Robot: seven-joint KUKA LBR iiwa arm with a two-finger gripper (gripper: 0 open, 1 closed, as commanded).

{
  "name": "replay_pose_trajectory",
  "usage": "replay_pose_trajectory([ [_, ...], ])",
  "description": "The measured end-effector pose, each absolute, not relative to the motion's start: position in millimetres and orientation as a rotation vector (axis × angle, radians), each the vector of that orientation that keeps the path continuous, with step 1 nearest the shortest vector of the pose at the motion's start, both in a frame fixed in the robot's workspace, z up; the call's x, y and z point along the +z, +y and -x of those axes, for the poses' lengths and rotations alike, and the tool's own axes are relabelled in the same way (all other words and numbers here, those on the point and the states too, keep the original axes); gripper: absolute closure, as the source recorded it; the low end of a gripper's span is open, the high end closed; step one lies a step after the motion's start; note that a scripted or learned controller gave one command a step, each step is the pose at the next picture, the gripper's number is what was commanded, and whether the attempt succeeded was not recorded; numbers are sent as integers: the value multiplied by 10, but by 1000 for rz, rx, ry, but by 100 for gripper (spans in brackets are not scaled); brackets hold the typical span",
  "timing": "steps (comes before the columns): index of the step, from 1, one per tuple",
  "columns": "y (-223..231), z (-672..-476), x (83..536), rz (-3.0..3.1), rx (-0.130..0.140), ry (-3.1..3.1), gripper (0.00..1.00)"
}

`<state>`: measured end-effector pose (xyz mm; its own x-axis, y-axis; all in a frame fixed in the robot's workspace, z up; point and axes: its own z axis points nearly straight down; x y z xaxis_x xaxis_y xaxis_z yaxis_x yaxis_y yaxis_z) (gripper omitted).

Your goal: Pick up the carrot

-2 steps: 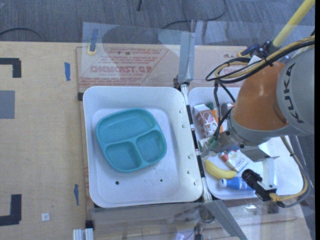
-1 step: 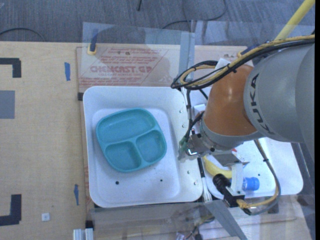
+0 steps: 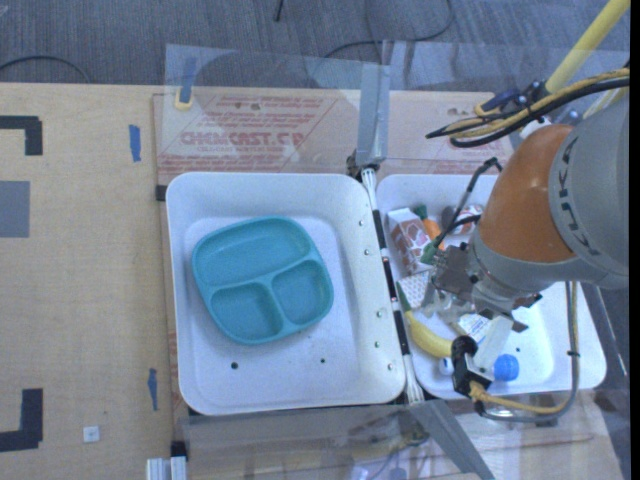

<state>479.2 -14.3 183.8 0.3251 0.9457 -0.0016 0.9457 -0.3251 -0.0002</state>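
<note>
I see the carrot (image 3: pixel 431 227) as an orange sliver at the right bin's (image 3: pixel 590 368) far-left, likely light, stiff and smooth, best taken mid-length; my pincer (image 3: pixel 470 303) hangs nearer, its state I cannot tell.

The bench (image 3: pixel 80 298) is a pale wooden board, marked near its left edge with black corner brackets, a grey square and short strips of blue tape. Two shallow white bins sit on it side by side, their inner rims touching. The left bin (image 3: pixel 345 208) is the larger in view. The right bin (image 3: pixel 560 363) lies partly under the arm. Behind the bins a clear plastic sheet (image 3: pixel 260 133) with faded red lettering lies flat on the bench, held by a yellow clip at its left corner.
</note>
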Motion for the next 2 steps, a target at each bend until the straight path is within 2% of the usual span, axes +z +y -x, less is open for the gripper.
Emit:
replay_pose_trajectory([
  [2, -19, -4795, 2020, -2595, -1, 1769, 100],
])
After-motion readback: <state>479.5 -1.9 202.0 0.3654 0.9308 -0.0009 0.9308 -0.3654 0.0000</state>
